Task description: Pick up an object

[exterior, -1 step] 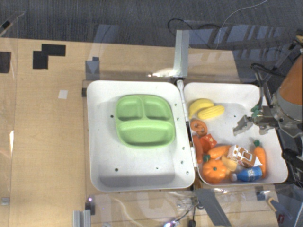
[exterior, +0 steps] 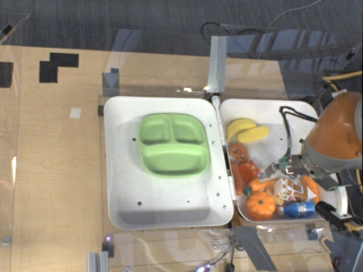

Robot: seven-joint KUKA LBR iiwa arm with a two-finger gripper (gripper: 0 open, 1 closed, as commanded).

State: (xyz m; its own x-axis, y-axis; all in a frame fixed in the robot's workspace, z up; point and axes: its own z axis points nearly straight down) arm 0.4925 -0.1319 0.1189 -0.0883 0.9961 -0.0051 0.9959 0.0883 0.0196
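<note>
Under bins, pale wood bench point(exterior: 51, 169) seen, black squares point(exterior: 57, 67) at left, grey carpet point(exterior: 142, 10) behind. Gripper point(exterior: 288, 168) positioned over toy food point(exterior: 266, 194) in right bin point(exterior: 266, 109); jaw state cannot be told. Green tray point(exterior: 173, 145) sits in left bin point(exterior: 122, 163).

Pale wooden bench point(exterior: 51, 169) (black squares point(exterior: 57, 67) upper left), dark carpet point(exterior: 113, 10) beyond.

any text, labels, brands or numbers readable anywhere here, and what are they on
No text can be read in this view.
The white and orange printed packet in the right white bin has markings, too blurred to read.
The blue bottle-like object beside it shows no legible label.
The black block shapes on the wooden bench are plain marks, not letters.
</note>
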